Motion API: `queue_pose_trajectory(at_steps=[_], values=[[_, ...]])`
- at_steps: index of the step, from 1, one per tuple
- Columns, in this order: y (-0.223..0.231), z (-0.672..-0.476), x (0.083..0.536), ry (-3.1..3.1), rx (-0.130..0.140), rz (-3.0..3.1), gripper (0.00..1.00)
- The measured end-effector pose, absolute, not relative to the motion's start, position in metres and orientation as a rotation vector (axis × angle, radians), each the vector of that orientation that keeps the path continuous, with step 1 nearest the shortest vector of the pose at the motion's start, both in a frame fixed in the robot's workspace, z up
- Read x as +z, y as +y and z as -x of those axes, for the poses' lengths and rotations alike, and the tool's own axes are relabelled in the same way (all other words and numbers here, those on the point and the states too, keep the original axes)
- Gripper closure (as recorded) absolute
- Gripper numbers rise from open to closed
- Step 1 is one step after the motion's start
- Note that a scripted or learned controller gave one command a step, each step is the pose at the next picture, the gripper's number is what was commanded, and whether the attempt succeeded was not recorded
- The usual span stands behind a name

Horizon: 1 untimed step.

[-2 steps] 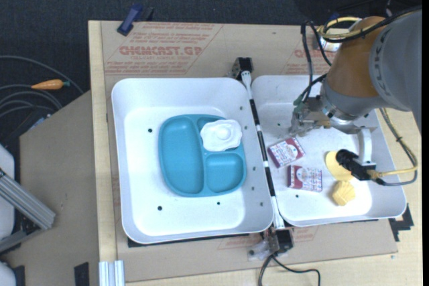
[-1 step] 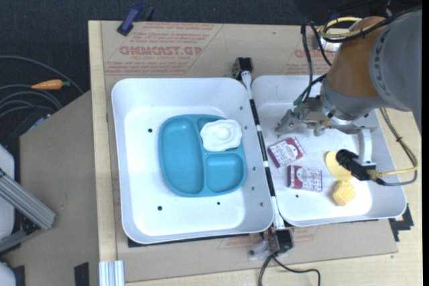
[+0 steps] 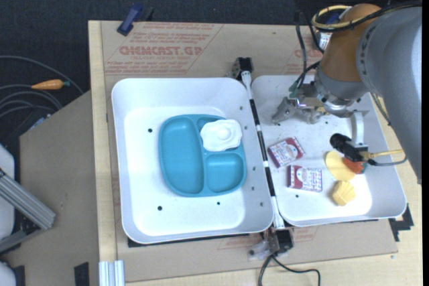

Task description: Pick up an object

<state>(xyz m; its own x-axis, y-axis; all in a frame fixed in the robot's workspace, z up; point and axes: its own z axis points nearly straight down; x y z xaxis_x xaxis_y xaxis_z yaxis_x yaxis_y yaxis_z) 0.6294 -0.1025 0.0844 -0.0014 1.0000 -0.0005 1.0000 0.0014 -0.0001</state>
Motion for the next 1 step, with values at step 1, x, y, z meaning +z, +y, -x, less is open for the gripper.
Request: queue_pose_trajectory(at_steps=[1], values=[[-0.1023, -0.6301, 0.0951, 2.222, 0.0, -2.217, 1.0]])
